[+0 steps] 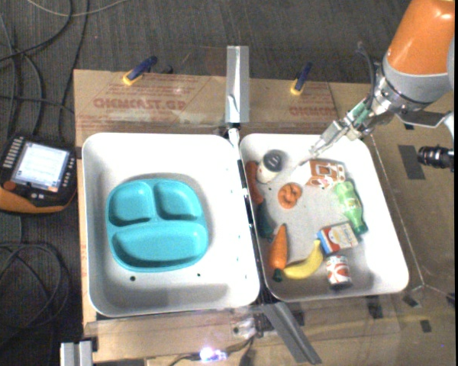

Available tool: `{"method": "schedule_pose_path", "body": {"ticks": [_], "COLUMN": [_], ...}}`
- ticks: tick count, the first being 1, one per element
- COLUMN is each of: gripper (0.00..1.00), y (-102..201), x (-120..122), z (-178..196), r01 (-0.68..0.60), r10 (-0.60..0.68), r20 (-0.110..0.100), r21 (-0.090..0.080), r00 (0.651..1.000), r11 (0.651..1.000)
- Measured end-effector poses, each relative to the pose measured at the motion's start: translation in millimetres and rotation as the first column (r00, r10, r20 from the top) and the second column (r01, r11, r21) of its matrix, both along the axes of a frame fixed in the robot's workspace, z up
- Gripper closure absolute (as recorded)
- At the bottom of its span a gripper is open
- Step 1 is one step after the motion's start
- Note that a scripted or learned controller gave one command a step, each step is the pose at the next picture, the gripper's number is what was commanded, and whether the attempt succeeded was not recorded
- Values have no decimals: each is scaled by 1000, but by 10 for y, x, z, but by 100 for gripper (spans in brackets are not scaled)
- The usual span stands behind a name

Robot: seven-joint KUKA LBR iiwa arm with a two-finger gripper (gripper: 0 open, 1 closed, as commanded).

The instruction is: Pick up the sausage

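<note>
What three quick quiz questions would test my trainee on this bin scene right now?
1. True or false: the blue divided plate sits in the left bin.
2. Which lies beside the banana? A) the carrot B) a spoon C) a cup
3. Fill in: the tool hangs over the ____ bin's far edge.

Key: 1 true. 2 A. 3 right; the reddish-brown sausage lies by that bin's left wall, apart from the tool.

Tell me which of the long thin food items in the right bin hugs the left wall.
The reddish-brown sausage, lying along the right white bin's left wall. The orange carrot and yellow banana lie further in, near the front.
</note>
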State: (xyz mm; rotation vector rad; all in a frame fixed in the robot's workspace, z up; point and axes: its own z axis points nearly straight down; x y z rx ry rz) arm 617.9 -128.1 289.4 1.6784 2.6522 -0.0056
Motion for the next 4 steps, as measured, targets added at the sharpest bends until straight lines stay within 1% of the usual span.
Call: {"method": "schedule_pose_path", "body": {"ticks": [1, 2, 3, 4], "gripper": [0, 0, 0, 100], "y": [-497, -254, -183, -163], "x": [214, -185, 12, 69], "z": [-1085, -1615, -1766, -1655], "r01": [159, -52, -151, -155], "r10": [-159, 52, 151, 155], "r20": [-3, -2, -7, 17], "r21": [3, 4, -9, -15], "r00": [987, 999, 989, 988], "r11": [987, 999, 989, 988]}}
